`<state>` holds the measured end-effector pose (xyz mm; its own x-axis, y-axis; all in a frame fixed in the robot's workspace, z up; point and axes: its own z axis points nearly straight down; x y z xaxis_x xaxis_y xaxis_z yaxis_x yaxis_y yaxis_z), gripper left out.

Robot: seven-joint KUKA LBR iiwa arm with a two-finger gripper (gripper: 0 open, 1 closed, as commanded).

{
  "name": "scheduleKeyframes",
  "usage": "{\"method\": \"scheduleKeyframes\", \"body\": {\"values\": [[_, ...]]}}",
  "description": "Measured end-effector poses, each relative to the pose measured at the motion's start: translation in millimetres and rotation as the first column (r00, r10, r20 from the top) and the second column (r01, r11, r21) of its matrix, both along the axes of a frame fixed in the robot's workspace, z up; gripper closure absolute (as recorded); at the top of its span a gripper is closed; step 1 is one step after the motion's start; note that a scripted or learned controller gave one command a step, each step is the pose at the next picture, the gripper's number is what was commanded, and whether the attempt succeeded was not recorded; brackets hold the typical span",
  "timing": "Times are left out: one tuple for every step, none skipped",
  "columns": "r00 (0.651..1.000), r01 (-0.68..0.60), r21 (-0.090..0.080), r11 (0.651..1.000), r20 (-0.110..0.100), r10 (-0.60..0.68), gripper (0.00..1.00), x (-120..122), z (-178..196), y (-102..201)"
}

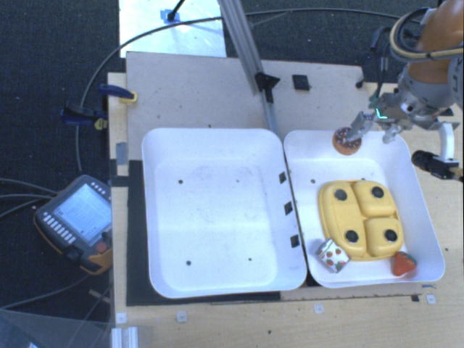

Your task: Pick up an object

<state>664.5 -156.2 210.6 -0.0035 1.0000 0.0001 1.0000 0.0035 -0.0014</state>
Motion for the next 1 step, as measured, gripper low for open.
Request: {"method": "scheduleKeyframes", "body": {"values": [[1.0, -0.001, -0.001, 1.0, 0.003, 0.001, 0.0, 0.9, 1.8, 0.2]]}}
